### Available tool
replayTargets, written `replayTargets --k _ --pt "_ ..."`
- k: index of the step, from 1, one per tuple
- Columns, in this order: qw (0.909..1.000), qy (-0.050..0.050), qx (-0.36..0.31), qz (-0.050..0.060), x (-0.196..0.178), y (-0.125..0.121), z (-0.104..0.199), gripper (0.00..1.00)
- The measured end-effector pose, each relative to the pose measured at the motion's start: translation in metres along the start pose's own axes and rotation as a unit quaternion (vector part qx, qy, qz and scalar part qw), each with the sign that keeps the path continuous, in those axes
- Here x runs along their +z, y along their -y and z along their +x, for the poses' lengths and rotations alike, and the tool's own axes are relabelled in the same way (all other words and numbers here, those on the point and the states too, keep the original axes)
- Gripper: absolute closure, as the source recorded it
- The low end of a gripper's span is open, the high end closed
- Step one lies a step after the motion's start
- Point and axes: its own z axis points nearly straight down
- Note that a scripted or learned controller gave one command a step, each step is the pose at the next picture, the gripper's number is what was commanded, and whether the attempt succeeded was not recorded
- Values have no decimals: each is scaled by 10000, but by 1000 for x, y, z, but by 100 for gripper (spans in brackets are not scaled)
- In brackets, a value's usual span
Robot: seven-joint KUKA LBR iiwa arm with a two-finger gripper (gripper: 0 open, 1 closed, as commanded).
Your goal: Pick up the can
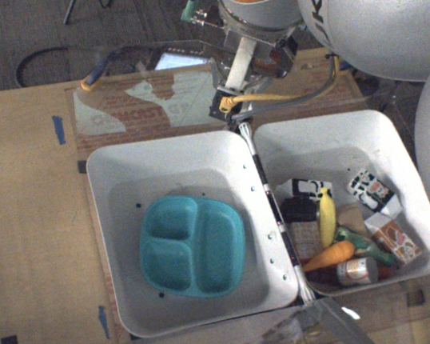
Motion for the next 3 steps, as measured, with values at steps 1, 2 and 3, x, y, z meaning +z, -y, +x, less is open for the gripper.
replayTargets --k 1,2,3 --pt "9978 11 669 15 102 56 53 100" --pt "9979 7 651 14 91 57 54 100" --pt "9980 7 635 12 81 57 55 100"
